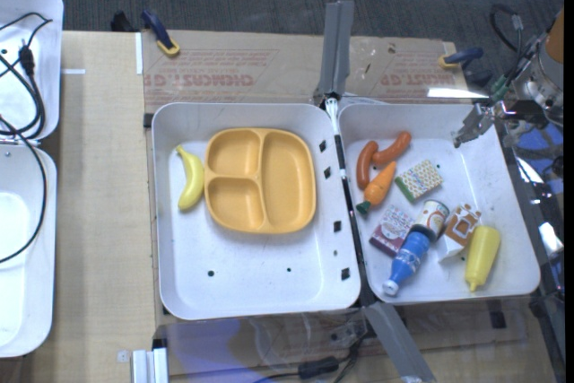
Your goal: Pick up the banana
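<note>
The yellow banana (189, 179) lies along the left wall of the left bin (251, 274), curved, just left of a yellow divided plate (262, 179) and touching or nearly touching its rim. My gripper (473, 126) hangs over the far right corner of the right bin (489, 179), far from the banana and across the divider between the bins. Nothing shows in the gripper. It sits above bare bin floor, up and to the right of the cluttered items.
The right bin holds two sausages (381, 154), a carrot (378, 186), a green-white box (420, 179), a small carton (392, 229), a can (433, 215), a blue bottle (408, 257), an orange box (463, 224) and a yellow bottle (482, 256). Clamps and cables lie beyond the bins.
</note>
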Robot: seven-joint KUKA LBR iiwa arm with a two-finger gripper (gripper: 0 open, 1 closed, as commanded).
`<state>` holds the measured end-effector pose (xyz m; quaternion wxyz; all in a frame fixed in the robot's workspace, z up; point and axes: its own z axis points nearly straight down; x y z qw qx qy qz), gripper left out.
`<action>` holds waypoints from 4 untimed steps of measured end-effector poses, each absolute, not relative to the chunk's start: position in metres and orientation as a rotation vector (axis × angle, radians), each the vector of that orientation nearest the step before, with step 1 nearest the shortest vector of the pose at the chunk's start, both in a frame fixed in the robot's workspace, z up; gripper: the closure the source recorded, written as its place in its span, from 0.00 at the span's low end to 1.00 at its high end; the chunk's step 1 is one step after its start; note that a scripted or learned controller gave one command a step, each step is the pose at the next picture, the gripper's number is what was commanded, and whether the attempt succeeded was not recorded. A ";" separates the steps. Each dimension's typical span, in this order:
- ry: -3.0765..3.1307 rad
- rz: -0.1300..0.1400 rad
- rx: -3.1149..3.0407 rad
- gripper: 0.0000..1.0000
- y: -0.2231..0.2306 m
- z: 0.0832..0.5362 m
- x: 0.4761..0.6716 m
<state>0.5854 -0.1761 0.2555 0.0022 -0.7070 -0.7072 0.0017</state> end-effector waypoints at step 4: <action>-2.694 -0.008 -1.626 0.00 -0.224 0.122 0.482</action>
